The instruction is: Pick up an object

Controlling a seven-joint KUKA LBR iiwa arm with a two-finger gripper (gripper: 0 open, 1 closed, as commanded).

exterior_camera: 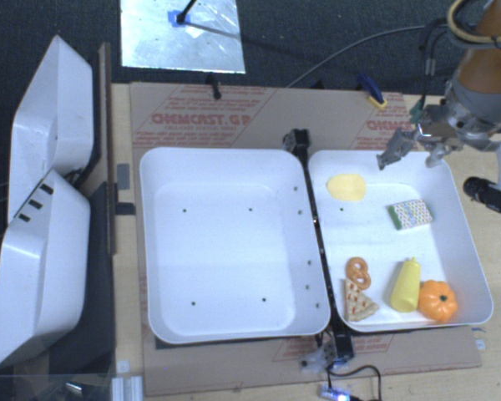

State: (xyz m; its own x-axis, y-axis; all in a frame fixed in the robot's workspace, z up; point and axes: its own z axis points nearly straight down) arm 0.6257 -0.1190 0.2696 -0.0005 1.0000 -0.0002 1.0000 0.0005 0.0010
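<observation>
The left bin (225,241) is a shallow tray of smooth white plastic with rounded corners; small dark dots mark its floor. It stands on a sheet of brown cardboard (234,115) printed with red lettering. A black divider strip (316,224) runs between this bin and the right bin (463,249), which has the same shape and material.

All loose items lie in the right bin, and positions below are given relative to the divider strip.

- Pretzel (357,271): a small brown twisted loop, just beside the strip near its lower end.
- Pizza slice (359,301): a flat triangular wedge, tan with red spots, touching the lower side of the pretzel.
- Yellow disc (346,187): a flat, smooth, rounded oval, just beside the strip near its upper end.
- Yellow bottle (406,284): a matte, soft-sided form with a narrow neck, lying tilted, farther right of the strip than the pizza slice.
- Sponge (410,215): a small rectangular block with a green edge and a speckled pale top, above the bottle.
- Orange pumpkin (437,301): a round, ribbed, glossy form touching the bottle's right side, farthest from the strip.

The gripper (412,154) hangs over the upper rim of the right bin, well right of the strip. Its two grey metal fingers are spread apart with nothing between them. Above it, the arm (484,73) shows an orange band.
</observation>
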